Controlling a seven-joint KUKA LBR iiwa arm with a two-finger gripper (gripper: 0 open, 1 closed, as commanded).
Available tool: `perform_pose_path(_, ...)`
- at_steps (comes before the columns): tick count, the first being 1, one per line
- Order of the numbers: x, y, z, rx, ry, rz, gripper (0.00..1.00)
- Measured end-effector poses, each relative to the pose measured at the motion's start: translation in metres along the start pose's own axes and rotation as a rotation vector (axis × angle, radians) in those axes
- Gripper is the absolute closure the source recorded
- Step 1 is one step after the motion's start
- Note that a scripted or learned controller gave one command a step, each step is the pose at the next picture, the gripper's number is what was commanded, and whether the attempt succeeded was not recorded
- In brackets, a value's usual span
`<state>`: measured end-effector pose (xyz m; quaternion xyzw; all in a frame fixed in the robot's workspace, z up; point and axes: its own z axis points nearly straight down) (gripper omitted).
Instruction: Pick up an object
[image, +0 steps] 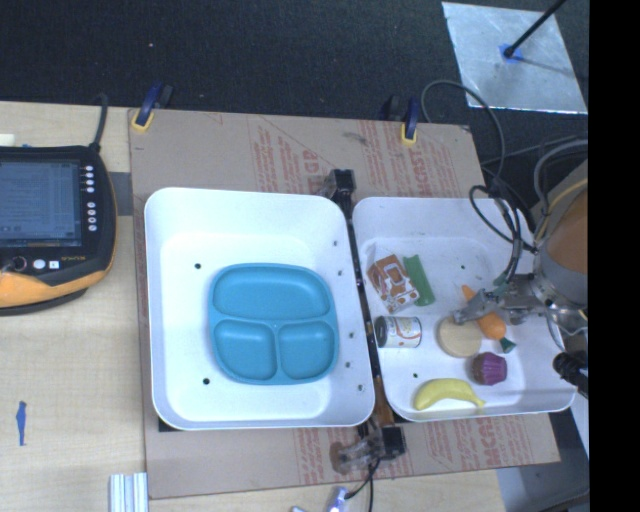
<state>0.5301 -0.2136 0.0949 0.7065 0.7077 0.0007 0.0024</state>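
The left bin (170, 300) carries a blue divided plate (272, 322) with three compartments, lying flat near its middle. The right bin (400, 215) holds the small things. The arm (565, 240) comes in over this bin's right side, and its gripper (487, 308) sits low at the right-middle of the bin. Just below and left of the gripper lies a tan round disc (460, 338), touching or nearly touching an orange carrot-like piece (491, 325) that sits right under the fingertips. Whether the fingers are apart or closed on anything cannot be told from here. A yellow banana (446, 396) lies along the bin's near edge, with a purple toy (489, 368) just above its right end. Well to the left are a printed packet (392, 283) on a green strip (417, 281), and a small can (400, 332) lying on its side.
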Motion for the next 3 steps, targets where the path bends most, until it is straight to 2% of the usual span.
perform_pose_path(1, 0.000, 0.001, -0.011, -0.001, 0.001, -0.002, 1.00)
perform_pose_path(2, 0.071, 0.054, 0.002, 0.004, 0.002, -0.006, 1.00)
perform_pose_path(3, 0.137, 0.039, -0.098, 0.005, 0.004, -0.003, 1.00)
